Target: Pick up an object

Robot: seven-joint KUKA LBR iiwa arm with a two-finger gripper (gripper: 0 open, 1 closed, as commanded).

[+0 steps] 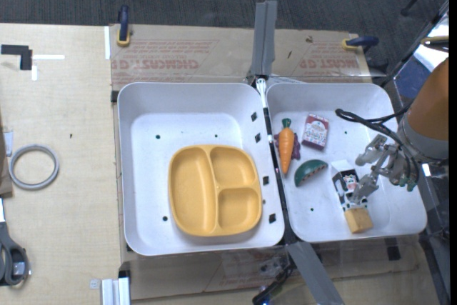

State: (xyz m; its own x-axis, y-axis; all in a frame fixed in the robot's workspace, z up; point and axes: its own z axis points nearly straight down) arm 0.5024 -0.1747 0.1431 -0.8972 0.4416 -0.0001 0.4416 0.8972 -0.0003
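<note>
Camera view: two shallow white bins side by side on the table [64, 82], the arm entering from the right. The right bin [407, 221] holds four small things, placed here relative to the toy carrot [286, 144], which lies along the bin's left wall. A small red carton [315, 132] stands just beside the carrot, to its right. A toy watermelon slice [310, 171] lies near the carrot's tip, below and to the right. A black-and-white block [347, 183] and a tan wooden block [358, 219] lie farther right of the carrot, the tan one lower; these two look close to touching. The left bin [132, 175] holds a yellow divided plate [214, 189].

The gripper [373, 169] hangs at a slant just beside the black-and-white block, on its right. The fingers [368, 184] appear parted, with nothing seen between them; whether a tip touches the block cannot be told.

Judged from this, the step in hand is the approach to a grasp. To do it well, the fingers should straddle one block only, squarely across its flat sides, low enough to seat it, and clear of the tan wooden block so that the close does not push either away.
</note>
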